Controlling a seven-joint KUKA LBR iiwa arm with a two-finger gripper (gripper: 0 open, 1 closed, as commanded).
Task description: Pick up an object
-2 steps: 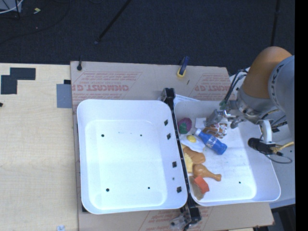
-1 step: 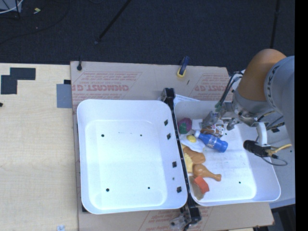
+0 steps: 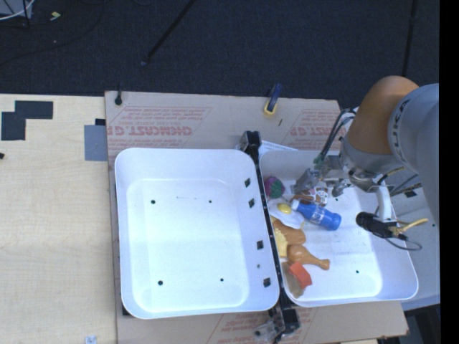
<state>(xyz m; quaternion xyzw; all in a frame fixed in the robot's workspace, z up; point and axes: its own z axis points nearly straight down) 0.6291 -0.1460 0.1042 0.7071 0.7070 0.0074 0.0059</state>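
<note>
claw (image 3: 313,189) | opening: cannot tell | low over blue bottle (image 3: 319,216) | right bin (image 3: 387,278)

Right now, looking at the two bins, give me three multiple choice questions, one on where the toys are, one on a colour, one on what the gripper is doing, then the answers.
1. Where do the toys lie?
A. right bin
B. left bin
C. bare bench

2. What colour is the bottle?
A. red
B. blue
C. black

3. How does the gripper stand?
A. high over the left bin
B. parked off the bench
C. low over the pile in the right bin

Answers:
1 A: the blue bottle, purple-green ball and orange toy crowd the right bin near the divider.
2 B: its body is blue with a white neck.
3 C: the gripper hangs just above the bottle.
</note>
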